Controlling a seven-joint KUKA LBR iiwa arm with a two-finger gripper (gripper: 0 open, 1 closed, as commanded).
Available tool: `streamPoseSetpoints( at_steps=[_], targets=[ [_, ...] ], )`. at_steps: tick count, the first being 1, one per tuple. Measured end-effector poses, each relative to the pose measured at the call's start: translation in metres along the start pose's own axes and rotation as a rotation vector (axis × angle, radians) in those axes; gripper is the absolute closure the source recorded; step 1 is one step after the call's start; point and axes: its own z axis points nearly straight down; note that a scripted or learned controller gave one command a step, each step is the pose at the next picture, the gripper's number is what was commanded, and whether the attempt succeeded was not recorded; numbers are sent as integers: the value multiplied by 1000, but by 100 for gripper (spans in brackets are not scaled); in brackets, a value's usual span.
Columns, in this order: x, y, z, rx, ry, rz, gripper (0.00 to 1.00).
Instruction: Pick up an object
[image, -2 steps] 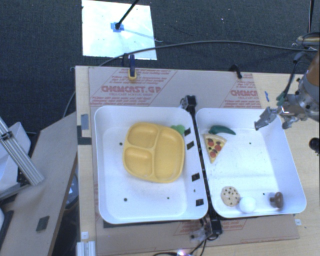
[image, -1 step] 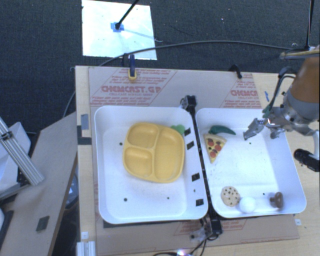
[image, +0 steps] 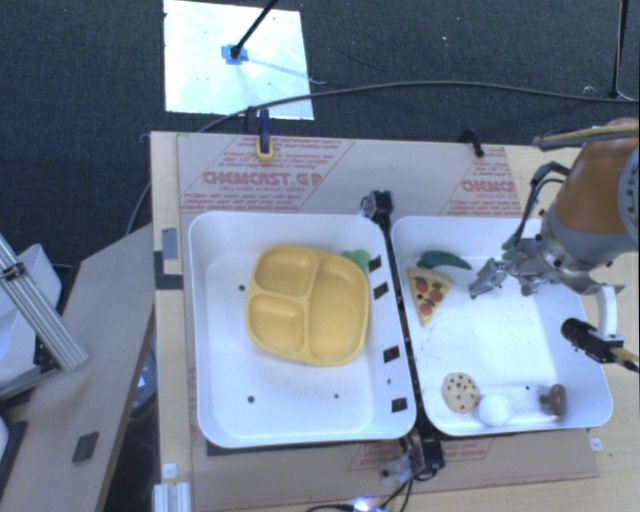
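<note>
My gripper (image: 484, 280) hangs over the upper middle of the right bin (image: 520, 340), reaching in from the right. It stands open with nothing between its fingers. Just left of it lies a pizza slice (image: 427, 294), and a green pepper-like piece (image: 443, 261) lies above that, near the bin's back wall. Along the front wall of the right bin sit a cookie (image: 460, 392), a white ball (image: 494, 409) and a small brown piece (image: 553, 400).
The left bin (image: 225, 390) holds a yellow divided plate (image: 307, 304) with a green item (image: 356, 260) partly hidden behind its far right corner. A black-marked divider (image: 395, 320) separates the bins. A black part of the arm (image: 590, 342) overhangs the right bin's right side.
</note>
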Motion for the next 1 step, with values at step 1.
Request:
streamPoseSetpoints(
  at_steps=[1],
  targets=[
    [10,-4,55,-1,0,1,0]
  ],
)
